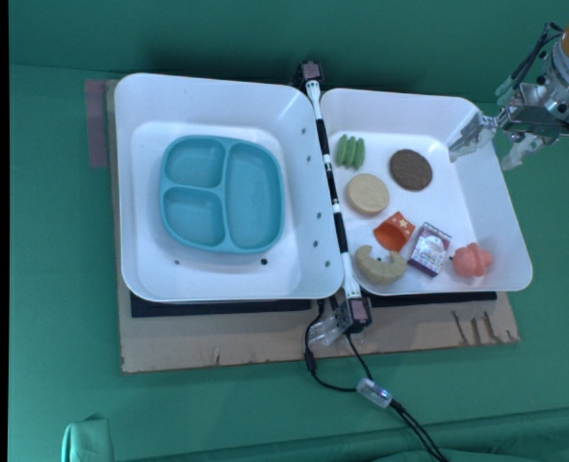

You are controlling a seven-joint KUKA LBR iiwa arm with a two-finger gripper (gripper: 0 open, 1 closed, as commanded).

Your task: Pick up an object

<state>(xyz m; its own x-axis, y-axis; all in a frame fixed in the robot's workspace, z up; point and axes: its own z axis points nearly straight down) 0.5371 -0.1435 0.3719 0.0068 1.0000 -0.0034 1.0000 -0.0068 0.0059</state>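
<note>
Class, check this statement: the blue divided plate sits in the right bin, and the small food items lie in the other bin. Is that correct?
Not quite. The camera view shows the blue divided plate in the left bin, not the right one. The small food items, such as the brown cookie and green beans, do lie in the other bin, the right one.
</note>
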